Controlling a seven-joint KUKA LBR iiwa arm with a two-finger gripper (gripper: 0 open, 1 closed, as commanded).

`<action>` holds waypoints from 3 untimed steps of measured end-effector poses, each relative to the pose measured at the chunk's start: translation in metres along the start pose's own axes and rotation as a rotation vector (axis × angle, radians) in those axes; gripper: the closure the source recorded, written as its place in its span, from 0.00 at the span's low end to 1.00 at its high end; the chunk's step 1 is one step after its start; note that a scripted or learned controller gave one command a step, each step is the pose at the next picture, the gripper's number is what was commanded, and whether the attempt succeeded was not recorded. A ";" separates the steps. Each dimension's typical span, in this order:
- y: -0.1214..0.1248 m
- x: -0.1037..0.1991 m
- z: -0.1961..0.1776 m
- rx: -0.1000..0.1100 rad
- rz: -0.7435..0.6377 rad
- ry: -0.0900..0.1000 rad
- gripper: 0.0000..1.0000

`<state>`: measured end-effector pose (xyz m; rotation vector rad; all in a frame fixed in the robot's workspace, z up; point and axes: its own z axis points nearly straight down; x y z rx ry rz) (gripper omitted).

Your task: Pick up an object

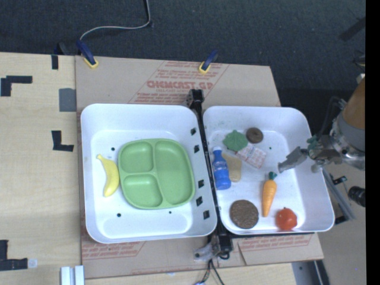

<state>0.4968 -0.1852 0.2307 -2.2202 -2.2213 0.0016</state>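
Your tomato (286, 218) sits at the right bin's (300, 120) front edge, beside the carrot (269, 196). Your tool (295, 158) hangs above its right side, fingers spread, gripping nothing.

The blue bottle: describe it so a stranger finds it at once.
Look in the right white bin, along its left wall beside the black divider. There lies the small blue plastic bottle with its white cap toward the far side, touching a tan wedge. It is the only blue thing in either bin.
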 end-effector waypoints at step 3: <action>0.045 0.101 0.046 -0.002 -0.003 0.001 1.00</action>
